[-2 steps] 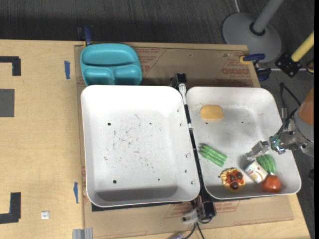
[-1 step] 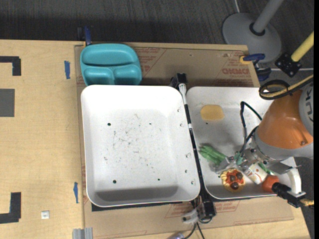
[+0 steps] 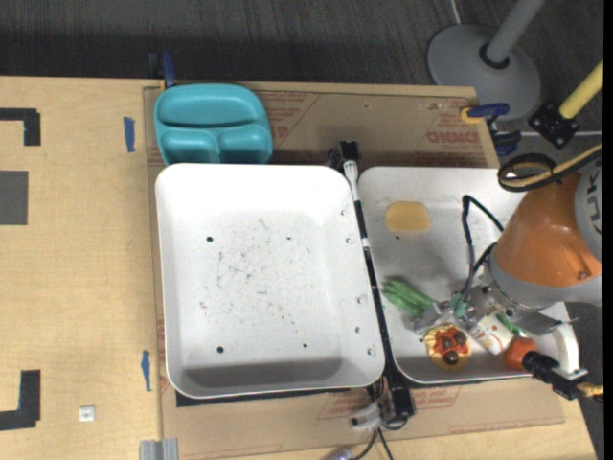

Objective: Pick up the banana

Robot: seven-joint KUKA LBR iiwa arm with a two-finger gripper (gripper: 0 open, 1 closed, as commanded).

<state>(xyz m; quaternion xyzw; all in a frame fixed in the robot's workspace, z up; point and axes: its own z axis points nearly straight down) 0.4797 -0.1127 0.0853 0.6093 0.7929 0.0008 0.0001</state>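
The arm, with its orange band (image 3: 546,242), reaches into the right bin (image 3: 431,185) from the right. My gripper (image 3: 471,312) hangs low over the bin's front part, among several small items. Just below it lies a yellow and red object (image 3: 447,343). A green object (image 3: 407,295) lies to its left, and a white and orange piece (image 3: 510,345) to its right. A pale yellow rounded object (image 3: 407,217) rests apart near the bin's back. I cannot tell which of these is the banana; the wrist hides part of the bin's right side.
The left bin (image 3: 192,199) stands beside the right one, with a black divider (image 3: 364,247) between them. A teal compartment tray (image 3: 213,123) sits behind the left bin. Black cables (image 3: 479,228) loop near the wrist. A grey stand base (image 3: 474,56) is at the back right.
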